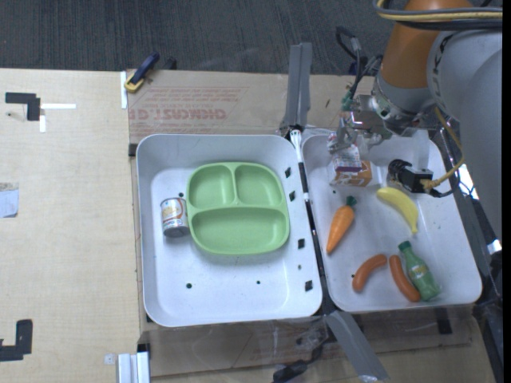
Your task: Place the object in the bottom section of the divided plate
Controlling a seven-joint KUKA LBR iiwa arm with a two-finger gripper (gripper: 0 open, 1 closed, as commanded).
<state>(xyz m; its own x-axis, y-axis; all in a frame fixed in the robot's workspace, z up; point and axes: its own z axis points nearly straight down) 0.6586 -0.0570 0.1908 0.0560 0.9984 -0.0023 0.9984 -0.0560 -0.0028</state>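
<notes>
A green divided plate (237, 207) lies in the left bin (160, 294), with its wide bottom section (239, 231) bare. My gripper (346, 144) hangs over the far left corner of the right bin (463, 294). Just below it is a small white and brown packet (352, 171), close to the gripper or touching it; I cannot tell which. An orange carrot (341, 224) lies in front of the packet, and a yellow banana (399, 206) lies to its right.
A small tin can (173, 216) stands against the plate's left edge. Two reddish sausages (369, 271) (402, 278) and a green bottle (419, 271) lie near the right bin's front. A black clip with cable (405, 174) hangs off the arm beside the banana.
</notes>
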